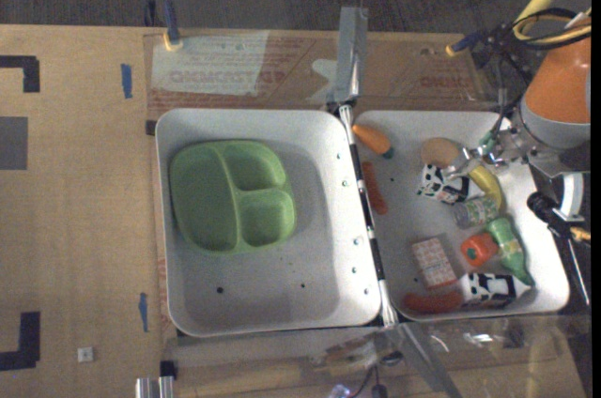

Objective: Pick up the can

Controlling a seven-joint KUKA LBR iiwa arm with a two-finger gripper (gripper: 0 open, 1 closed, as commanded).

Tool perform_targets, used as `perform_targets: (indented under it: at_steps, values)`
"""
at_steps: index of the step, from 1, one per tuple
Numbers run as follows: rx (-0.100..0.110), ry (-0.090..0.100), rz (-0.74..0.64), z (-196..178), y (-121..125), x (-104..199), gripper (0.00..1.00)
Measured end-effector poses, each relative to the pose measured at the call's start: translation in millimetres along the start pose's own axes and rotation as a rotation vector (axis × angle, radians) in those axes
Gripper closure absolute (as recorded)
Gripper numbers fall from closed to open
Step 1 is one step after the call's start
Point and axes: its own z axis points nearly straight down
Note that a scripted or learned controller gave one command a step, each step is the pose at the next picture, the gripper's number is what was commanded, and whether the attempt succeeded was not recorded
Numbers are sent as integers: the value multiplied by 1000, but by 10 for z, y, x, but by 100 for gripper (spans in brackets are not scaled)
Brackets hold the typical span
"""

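The can point(475, 212) is small and silvery with a greenish label. It lies on its side in the right bin point(404, 126), just below a yellow banana point(486, 184) and right of a cow-patterned carton point(441, 186). My gripper point(490, 152) hangs at the bin's upper right, above the banana and some way up the view from the can, with nothing seen held in it. The grey arm with its orange band point(561, 96) comes in from the right behind it.
Around the can lie a green bottle point(511, 248), an orange toy point(477, 249), a pink cracker block point(433, 261), a second cow carton point(491, 287), two red sausages point(376, 188), a carrot point(373, 139) and a bread roll point(439, 150). The left bin point(188, 129) holds a green divided plate point(233, 195).
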Motion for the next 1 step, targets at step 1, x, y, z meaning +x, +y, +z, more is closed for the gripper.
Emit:
perform_targets:
  at_steps: [1]
  values:
    - [36, 15, -208, 223, 524, 66, 0]
